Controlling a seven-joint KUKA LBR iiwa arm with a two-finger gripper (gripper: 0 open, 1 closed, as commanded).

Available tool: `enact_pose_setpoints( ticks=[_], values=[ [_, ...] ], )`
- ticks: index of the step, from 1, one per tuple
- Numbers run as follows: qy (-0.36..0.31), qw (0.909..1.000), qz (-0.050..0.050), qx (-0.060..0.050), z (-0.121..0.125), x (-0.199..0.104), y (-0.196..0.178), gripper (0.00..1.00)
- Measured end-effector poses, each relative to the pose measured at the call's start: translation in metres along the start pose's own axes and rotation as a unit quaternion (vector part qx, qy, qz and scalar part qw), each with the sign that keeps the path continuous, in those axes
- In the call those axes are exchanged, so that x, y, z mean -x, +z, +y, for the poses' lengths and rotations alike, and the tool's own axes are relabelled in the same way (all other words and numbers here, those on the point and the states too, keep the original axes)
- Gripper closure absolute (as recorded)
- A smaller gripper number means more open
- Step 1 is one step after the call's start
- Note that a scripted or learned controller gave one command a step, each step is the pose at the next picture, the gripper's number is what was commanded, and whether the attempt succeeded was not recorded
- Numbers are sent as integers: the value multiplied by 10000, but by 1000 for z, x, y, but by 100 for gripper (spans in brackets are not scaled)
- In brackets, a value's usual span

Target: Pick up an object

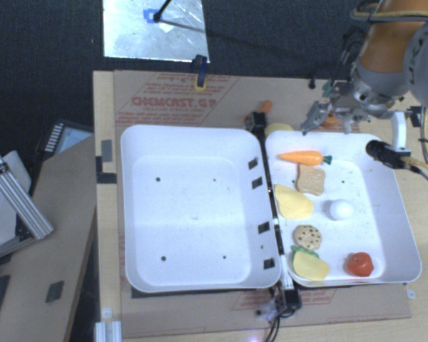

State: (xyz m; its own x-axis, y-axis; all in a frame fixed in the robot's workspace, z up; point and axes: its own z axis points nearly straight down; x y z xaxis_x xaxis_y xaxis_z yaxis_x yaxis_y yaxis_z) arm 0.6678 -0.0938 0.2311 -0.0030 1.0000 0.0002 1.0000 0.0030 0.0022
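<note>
The right bin holds several toy foods. An orange carrot lies near its far edge, with a tan bread slice just in front of it. Further forward are a pale yellow wedge, a white egg, a chocolate-chip cookie, a yellow piece with a green tip and a red tomato. My gripper hangs over the bin's far rim, behind the carrot, its fingers spread open. I see nothing held between them; a small orange patch shows behind them.
The left bin sits beside the right one, joined by black clips. A yellow object rests at the right bin's far left corner. A black cable connector juts over the right rim. A foil sheet lies behind the bench.
</note>
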Motion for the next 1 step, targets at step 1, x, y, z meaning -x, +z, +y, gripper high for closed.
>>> enact_pose_setpoints(
  ticks=[1],
  values=[
    [-30, 10000, 8, -14, 1, -62, 49, 0]
  ],
)
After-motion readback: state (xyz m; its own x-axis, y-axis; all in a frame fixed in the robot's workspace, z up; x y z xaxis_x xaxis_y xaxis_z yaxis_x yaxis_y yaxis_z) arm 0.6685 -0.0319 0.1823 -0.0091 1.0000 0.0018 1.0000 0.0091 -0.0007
